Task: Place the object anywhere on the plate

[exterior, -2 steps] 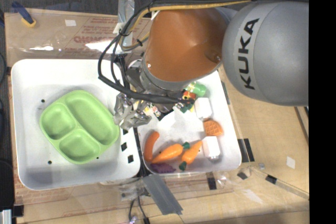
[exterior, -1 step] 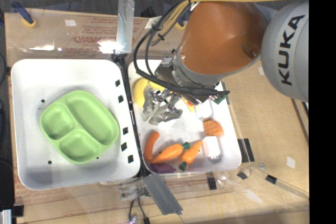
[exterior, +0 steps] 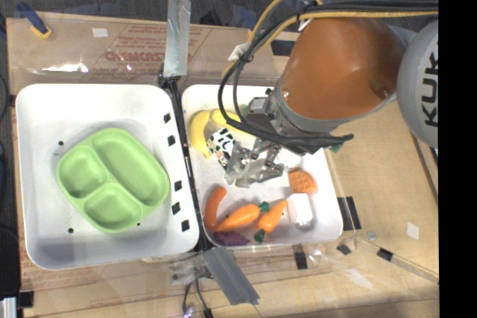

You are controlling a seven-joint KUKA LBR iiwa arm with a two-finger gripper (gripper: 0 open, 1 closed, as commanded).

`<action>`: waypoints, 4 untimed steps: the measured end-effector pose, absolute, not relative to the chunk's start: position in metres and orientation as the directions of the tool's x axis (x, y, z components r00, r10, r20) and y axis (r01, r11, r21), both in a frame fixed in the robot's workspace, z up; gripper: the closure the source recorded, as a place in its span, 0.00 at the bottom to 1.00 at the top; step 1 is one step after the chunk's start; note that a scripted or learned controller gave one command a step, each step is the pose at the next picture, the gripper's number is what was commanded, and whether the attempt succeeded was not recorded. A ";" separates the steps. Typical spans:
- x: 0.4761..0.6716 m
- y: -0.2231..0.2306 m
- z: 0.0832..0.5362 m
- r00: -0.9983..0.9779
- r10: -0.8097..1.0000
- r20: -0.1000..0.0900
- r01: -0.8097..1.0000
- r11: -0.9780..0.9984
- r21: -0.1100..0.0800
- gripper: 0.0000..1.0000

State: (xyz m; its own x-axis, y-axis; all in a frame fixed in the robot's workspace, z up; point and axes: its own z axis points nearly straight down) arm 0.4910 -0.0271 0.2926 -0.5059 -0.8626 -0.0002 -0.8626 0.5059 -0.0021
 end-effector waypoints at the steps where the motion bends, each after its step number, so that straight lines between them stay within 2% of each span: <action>1: 0.478 -0.073 0.273 -0.595 -0.804 0.000 -0.804 0.595 -0.001 1.00; 2: 0.510 -0.084 0.210 -0.693 -0.721 0.002 -0.721 0.693 0.004 1.00; 3: 0.487 -0.091 0.237 -0.726 -0.688 0.000 -0.688 0.726 0.000 1.00; 4: 0.489 -0.109 0.228 -0.839 -0.545 0.002 -0.545 0.839 0.002 1.00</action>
